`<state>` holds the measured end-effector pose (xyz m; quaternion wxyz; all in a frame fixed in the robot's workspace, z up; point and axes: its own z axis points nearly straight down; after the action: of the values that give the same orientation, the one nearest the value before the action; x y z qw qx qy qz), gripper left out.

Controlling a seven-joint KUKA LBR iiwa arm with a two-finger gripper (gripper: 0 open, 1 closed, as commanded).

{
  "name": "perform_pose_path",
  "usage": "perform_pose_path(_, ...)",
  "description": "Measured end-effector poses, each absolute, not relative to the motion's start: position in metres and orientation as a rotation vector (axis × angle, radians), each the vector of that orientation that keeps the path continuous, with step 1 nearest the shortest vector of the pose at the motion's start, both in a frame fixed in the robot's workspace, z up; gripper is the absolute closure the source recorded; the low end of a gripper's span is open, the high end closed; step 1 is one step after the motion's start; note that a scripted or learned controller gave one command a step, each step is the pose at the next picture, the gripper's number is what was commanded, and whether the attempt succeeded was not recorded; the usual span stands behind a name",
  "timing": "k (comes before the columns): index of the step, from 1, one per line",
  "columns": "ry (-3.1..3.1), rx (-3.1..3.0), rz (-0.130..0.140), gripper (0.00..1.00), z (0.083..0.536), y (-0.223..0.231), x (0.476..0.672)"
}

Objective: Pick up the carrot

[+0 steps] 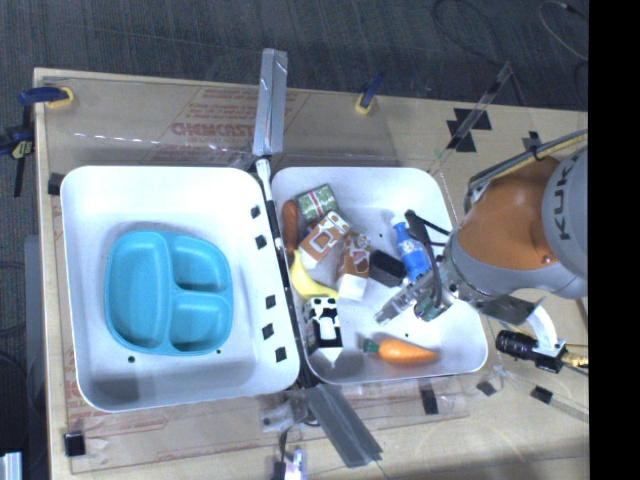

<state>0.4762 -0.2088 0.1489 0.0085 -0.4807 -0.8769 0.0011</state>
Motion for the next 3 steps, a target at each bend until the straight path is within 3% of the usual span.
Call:
perform_pose_path(1,-2.740,-1.501,0.004,0.00,0.149,-0.209,0.476)
perform_pose_path(2,-2.790,-1.425,0.001,0.00,0.156,-0.209,0.477)
perform_pose_path(3,-2.822,-1.359,0.000,0.00,0.123,-0.209,0.476)
